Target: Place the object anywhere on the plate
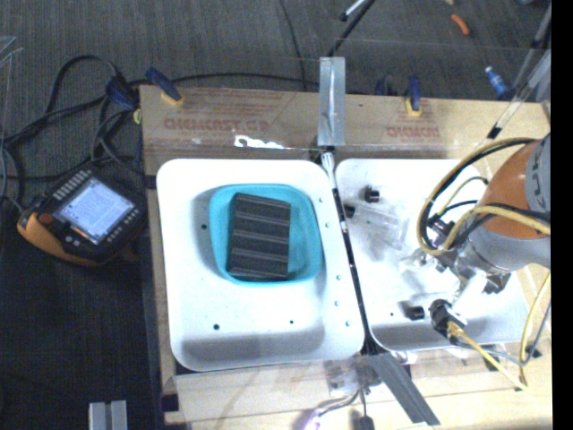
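A blue square plate point(307, 240) lies in the left bin point(260, 334). A dark grey ribbed block point(260, 236) rests flat on the plate, roughly centred and slightly tilted. My gripper point(431, 267) is over the right bin point(394, 330), low above its floor, at the end of the grey wrist with the orange band point(510, 200). It is well to the right of the plate and apart from the block. Cables drape around the wrist and blur the gripper's outline.
In the right bin lie a small dark piece point(370, 193) near the back, another point(413, 312) near the front, and some clear plastic bits point(385, 227). A divider rail point(345, 249) separates the bins. A teach pendant point(89, 213) sits left of the bench.
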Available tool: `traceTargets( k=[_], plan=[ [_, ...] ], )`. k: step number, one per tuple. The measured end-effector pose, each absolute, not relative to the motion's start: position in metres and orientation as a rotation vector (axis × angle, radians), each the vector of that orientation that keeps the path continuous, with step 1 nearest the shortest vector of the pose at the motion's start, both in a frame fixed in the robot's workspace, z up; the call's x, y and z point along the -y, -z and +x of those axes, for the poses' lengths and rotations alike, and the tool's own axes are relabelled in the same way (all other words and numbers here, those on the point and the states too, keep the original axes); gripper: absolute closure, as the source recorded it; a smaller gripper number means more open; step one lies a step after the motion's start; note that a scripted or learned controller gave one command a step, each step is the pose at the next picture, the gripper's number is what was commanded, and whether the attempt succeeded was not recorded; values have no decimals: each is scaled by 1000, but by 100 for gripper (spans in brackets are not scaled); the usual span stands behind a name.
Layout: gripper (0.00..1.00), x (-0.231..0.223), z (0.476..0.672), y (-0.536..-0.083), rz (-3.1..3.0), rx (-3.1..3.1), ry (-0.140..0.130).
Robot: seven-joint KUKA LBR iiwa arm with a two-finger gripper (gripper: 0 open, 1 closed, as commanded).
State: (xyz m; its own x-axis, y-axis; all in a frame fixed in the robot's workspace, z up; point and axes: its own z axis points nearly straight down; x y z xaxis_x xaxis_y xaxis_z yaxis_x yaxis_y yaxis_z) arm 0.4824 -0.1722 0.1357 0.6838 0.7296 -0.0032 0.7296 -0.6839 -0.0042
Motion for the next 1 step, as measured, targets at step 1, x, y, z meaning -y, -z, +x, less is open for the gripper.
traceTargets(
  k=[1],
  plan=[
    [0,118,486,-93,-2911,1203,10]
  ],
)
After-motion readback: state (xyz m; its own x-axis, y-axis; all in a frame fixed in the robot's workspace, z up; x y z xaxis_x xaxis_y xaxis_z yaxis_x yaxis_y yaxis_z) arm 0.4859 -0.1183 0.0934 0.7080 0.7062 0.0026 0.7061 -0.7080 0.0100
